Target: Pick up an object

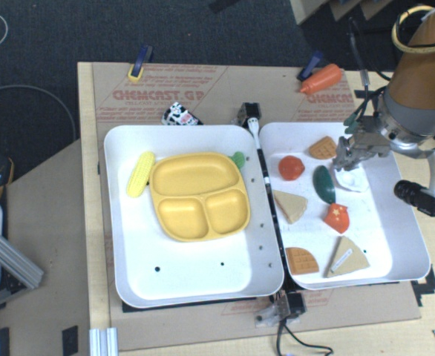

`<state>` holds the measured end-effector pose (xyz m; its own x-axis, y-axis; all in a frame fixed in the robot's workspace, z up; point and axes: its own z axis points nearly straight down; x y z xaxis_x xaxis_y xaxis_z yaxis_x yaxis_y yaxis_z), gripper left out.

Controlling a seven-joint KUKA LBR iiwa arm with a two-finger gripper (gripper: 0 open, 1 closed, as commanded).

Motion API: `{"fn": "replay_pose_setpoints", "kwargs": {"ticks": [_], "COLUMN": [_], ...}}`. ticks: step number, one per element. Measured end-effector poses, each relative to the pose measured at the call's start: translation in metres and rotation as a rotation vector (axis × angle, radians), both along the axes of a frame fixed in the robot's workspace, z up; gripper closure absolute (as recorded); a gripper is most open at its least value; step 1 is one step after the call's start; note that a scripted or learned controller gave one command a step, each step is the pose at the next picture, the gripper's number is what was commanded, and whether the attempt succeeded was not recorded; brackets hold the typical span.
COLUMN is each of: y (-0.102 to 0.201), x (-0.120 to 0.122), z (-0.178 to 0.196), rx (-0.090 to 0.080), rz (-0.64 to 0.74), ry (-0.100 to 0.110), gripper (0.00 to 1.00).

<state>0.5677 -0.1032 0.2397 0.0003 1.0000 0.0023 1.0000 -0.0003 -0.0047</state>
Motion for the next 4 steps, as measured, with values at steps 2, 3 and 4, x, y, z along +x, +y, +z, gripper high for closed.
{"fn": "replay_pose_setpoints", "kwargs": {"ticks": [2,3,4], "y": [0.021,0.017,0.016], "x": [-0.070,-0.063,-0.064], "z": [-0.006,-0.025,-0.025], "rx": [-0.001,-0.001,0.000], "rz": [-0.001,0.000,-0.001], "ry": [0.000,0.000,-0.001], "gripper": [1.00,1.00,1.00]}}
